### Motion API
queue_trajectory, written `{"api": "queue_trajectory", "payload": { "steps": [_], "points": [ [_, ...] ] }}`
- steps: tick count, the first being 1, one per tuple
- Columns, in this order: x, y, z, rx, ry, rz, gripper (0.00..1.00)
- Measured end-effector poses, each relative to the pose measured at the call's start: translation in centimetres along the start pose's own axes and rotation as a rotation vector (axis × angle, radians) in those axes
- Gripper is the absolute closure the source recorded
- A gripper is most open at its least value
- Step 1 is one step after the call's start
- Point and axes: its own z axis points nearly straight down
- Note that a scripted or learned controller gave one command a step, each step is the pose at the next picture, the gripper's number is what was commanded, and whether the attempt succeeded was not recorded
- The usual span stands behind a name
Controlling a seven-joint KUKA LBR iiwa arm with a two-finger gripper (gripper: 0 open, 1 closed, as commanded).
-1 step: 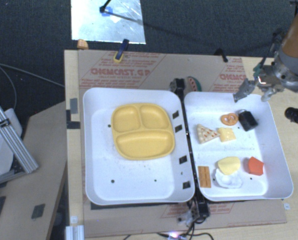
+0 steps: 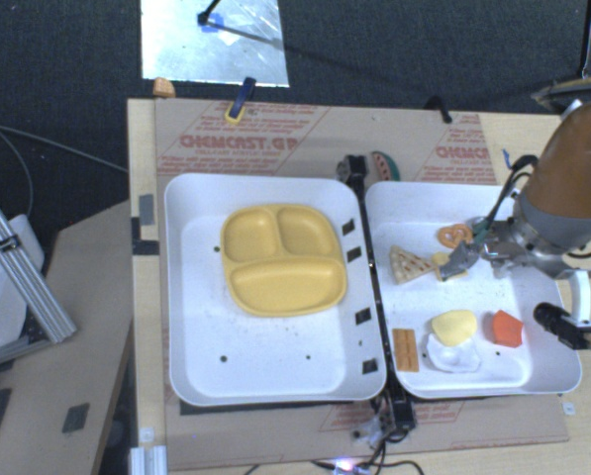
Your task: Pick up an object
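Dark carpet surrounds the table [image 2: 305, 127], whose cardboard-covered top carries two shallow white bins side by side. Near the middle of the left bin [image 2: 191, 295] lies a yellow divided plate [image 2: 283, 260], alone there, probably because that bin serves as the place where picked things go. The right bin [image 2: 542, 369] holds the small things on offer: a tan waffle-patterned wedge [image 2: 410, 263] close to its left wall, an orange pretzel-shaped piece [image 2: 454, 235] toward the far edge, a yellow rounded piece [image 2: 454, 326] resting on something white near the front edge, an orange-red block [image 2: 507, 329] just beside it, and a thin brown rectangle [image 2: 405, 349] at the front left corner.

Reaching in from the right edge, the arm has its gripper [image 2: 456, 261] low inside the right bin, just right of the wedge and in front of the pretzel piece. A small yellowish thing lies at its tip, but whether the gripper is spread or closed, or has anything in hold, cannot be told from this slant. Judging by its position, the wedge or that yellowish bit looks like the target, and nothing appears lifted yet.
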Motion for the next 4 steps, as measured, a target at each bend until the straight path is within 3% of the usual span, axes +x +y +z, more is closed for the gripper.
{"api": "queue_trajectory", "payload": {
  "steps": [1, 2, 3, 4],
  "points": [
    [12.7, -0.1, -2.5, -0.017, 0.001, -0.017, 0.00],
    [10.7, 1.9, -2.4, -0.016, -0.004, -0.001, 0.00],
    [17.7, 4.1, -2.4, -0.016, -0.001, -0.012, 0.00],
    [24.6, -2.6, -2.3, -0.009, -0.001, -0.010, 0.00]
  ]
}}
